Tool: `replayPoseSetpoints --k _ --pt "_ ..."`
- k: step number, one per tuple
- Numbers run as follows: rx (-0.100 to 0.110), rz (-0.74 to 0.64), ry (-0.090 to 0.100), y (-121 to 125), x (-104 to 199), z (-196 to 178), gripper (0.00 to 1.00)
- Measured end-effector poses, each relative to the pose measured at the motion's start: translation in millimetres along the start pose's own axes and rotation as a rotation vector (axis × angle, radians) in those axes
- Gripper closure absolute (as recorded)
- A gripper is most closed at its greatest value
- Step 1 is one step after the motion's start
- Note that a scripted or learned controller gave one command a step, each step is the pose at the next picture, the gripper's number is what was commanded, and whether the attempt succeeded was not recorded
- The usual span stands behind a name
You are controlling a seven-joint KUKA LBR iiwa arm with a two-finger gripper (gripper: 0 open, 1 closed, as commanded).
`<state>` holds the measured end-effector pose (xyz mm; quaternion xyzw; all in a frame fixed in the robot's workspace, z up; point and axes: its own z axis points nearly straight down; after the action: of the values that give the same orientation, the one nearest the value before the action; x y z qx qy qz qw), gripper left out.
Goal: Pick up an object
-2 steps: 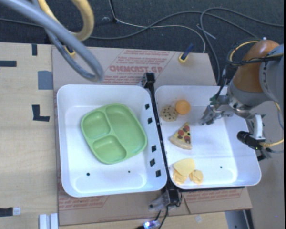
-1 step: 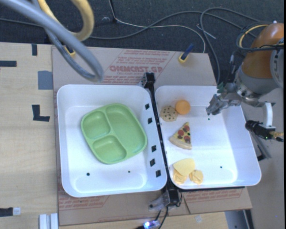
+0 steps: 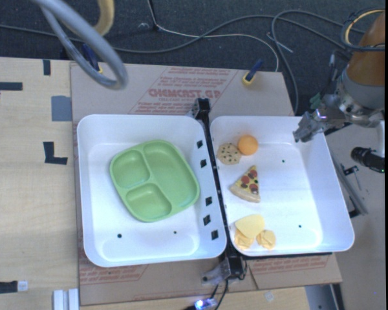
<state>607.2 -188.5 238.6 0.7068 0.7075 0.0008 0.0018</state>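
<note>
Up at the right bin's [image 3: 323,192] far right corner, the tool [image 3: 305,129] hangs over the rim, and whether it is released or clenched cannot be told from this angle; nothing shows in its grasp. Its grey wrist leads back to the orange-banded arm [image 3: 365,57] at the view's right edge.

Inside that bin lie the toy foods, all well apart from the tool. An orange ball [image 3: 247,144] sits just beside a chocolate-chip cookie [image 3: 228,153] near the divider. A pizza slice [image 3: 247,185] lies below them toward the middle. Pale yellow cheese-like pieces [image 3: 253,231] rest close to the near wall.

The left bin [image 3: 94,192] holds a green three-compartment tray [image 3: 154,179], set at a tilt. Both bins sit on cardboard [image 3: 174,89] over the counter [image 3: 26,192].
</note>
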Motion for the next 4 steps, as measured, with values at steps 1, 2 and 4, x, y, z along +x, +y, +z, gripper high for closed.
replayPoseSetpoints --k 1,2,4 --pt "0.0 0.0 0.0 1.1 0.0 -53.1 1.0" --pt "0.005 -0.003 0.002 -10.0 52.5 -53.4 1.0" --pt "0.007 -0.004 0.002 -53.0 151.3 -43.3 1.0"
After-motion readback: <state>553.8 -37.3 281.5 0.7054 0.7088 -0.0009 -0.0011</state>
